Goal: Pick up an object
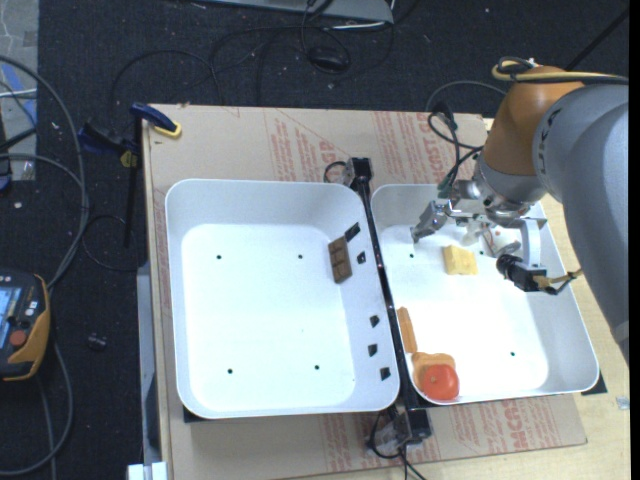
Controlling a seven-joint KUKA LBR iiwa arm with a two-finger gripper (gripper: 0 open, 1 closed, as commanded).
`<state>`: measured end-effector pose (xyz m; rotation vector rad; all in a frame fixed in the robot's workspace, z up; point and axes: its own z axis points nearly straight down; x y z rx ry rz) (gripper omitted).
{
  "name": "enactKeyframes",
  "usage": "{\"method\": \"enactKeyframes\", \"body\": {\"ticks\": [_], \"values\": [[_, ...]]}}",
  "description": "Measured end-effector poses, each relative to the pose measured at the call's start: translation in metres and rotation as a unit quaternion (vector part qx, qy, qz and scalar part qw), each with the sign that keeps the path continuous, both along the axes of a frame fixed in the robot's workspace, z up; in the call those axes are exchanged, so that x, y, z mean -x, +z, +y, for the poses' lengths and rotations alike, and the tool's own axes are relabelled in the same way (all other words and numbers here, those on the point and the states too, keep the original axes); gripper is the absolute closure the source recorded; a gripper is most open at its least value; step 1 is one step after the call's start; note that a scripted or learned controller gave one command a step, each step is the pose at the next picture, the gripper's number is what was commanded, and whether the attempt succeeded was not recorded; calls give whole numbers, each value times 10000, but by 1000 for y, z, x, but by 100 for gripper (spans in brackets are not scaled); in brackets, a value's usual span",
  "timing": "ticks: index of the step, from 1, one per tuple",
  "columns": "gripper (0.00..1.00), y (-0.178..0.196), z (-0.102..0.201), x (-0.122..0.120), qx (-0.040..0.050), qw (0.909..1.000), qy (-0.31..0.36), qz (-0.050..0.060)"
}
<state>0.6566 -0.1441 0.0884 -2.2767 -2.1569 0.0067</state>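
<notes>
Cheese, a small yellow block (459, 259), lay flat in the right bin (520, 368), just under my gripper (470, 220), so I hung low over it to grab it. I could not tell how my gripper was set.

Faint red printed lettering running across the cardboard sheet (300, 128) under the two white bins, seen at the upper centre and lower right of the frame, too pale and skewed to be read.
</notes>
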Motion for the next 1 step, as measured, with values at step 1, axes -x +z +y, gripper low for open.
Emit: {"method": "enactKeyframes", "body": {"ticks": [1], "values": [[0,42,14,12,6,9996,275,-49]]}}
